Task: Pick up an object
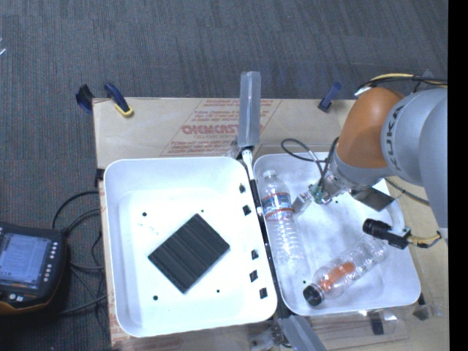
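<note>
In the right bin point(409, 280), a clear plastic bottle point(284, 229) with a red label band lies lengthwise along the left wall. A second clear bottle point(344, 270), with a black cap and something orange inside, lies slanted near the front. My gripper point(303, 199) hangs low over the back of this bin, its tip right beside the first bottle's label band, touching or nearly touching it. A black ribbed rectangular pad point(189, 252) lies flat in the middle of the left bin point(121, 196).
A black cylindrical part on a cable point(380, 229) sits over the right bin's right side. A grey upright post point(250, 115) stands behind the divider between the bins. Clamps point(117, 101) grip the wooden board's back edge. A teach pendant point(25, 265) lies on the floor at left.
</note>
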Motion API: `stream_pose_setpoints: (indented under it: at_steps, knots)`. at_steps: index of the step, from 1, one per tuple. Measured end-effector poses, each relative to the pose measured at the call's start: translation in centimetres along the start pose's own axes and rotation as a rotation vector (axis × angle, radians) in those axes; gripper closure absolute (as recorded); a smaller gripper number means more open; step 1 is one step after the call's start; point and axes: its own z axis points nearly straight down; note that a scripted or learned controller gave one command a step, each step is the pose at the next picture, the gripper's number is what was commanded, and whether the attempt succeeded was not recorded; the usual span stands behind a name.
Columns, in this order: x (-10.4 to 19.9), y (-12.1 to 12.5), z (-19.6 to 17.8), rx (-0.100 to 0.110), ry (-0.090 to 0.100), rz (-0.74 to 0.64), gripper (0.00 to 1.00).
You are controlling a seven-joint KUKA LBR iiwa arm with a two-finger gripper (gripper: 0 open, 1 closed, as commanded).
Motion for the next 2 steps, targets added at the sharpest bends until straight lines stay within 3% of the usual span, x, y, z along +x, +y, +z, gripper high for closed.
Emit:
stream_pose_setpoints:
  at_steps: [1, 2]
  knots:
    - [0.68, -0.07, -0.51, -0.004, -0.009, -0.008, 0.00]
    - [-0.23, 0.66, 0.21, 0.010, 0.003, -0.004, 0.00]
